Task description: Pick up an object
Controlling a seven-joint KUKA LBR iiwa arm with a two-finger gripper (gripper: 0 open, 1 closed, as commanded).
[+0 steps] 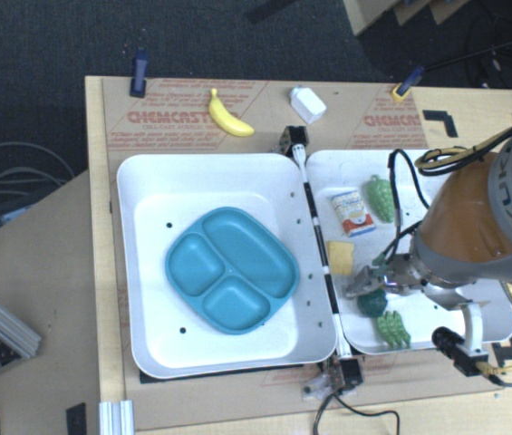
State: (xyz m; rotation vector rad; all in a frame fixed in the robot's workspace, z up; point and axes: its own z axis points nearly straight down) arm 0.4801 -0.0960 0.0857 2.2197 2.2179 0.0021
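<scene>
Teal object point(372, 303) below end effector point(367, 285)

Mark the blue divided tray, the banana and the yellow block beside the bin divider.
blue divided tray point(230, 268): camera view, centre ridge.
banana point(227, 116): camera view, mid-curve.
yellow block point(340, 258): camera view, top face.

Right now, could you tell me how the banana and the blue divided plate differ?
The banana lies on the bench's cardboard behind the bins, while the blue divided plate sits inside the left bin. The banana is yellow, small and curved; the plate is blue, much larger, and split into three compartments. Both lie away from the hand, which is over the right bin.
</scene>
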